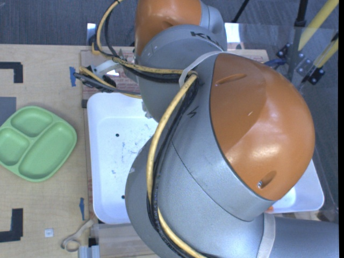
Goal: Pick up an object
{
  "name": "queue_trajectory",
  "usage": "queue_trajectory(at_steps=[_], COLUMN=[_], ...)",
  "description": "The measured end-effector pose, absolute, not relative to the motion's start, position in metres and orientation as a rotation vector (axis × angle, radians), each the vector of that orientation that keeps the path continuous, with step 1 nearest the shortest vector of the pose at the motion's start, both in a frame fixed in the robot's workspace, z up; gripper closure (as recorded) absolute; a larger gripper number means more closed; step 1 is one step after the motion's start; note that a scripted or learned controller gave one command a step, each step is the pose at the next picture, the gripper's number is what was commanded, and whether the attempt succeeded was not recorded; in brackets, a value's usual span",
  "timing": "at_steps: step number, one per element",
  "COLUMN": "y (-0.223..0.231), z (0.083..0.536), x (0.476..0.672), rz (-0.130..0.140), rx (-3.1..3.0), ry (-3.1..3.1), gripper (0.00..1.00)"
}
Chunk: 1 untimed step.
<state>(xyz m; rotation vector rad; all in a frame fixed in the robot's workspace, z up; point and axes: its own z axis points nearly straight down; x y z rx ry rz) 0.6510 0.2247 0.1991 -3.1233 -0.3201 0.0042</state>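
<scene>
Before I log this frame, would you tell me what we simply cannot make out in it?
- Gripper: in the camera view, the arm covers it, so its state is unreadable.
- White bin: the arm hides most of its floor, so any object there is unseen.
- Second bin: just a corner shows past the arm.
- Small item near the green tray: too tiny to identify.

One grey arm [215,160] with two orange caps, one large [258,128] and one smaller [166,9]; one yellow cable [161,138] along its body; two white bins, one left [107,144], one right [309,192] mostly covered; one green divided tray [35,142] with three compartments; one wooden bench [43,58]; two black corner marks [13,71] [13,224] on it.
</scene>
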Motion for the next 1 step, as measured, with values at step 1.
queue_trajectory(at_steps=[1], y=[0.1981], z=[0.2866], x=[0.6354], rz=[-0.001], rx=[-3.127], ry=[-0.310], gripper=[1.00])
